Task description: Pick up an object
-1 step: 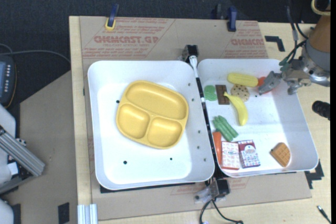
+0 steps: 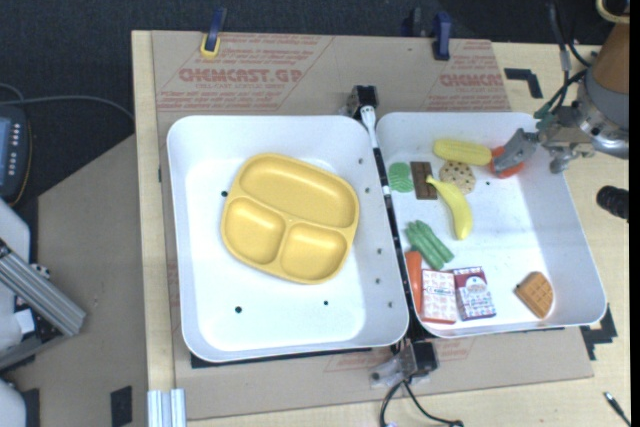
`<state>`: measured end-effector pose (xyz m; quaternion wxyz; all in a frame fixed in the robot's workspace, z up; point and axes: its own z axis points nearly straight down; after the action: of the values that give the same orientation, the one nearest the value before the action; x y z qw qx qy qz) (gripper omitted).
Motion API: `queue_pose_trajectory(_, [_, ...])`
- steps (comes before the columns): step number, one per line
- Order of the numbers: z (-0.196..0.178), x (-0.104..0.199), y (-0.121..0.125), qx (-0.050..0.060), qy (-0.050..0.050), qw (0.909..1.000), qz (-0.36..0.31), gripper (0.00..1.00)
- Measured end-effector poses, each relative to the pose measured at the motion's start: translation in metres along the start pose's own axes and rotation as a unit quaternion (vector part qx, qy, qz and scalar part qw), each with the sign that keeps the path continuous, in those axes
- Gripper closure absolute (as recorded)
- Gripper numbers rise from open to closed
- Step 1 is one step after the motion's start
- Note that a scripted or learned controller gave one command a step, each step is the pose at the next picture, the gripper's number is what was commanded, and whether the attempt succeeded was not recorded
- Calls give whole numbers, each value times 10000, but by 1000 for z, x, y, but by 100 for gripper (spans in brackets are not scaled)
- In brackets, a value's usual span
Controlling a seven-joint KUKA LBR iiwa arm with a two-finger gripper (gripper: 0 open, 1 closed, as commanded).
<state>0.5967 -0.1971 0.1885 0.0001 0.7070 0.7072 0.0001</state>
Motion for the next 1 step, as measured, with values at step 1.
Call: queue_pose_trajectory(1, [49, -7, 5, 24, 5, 10000, 2, 0])
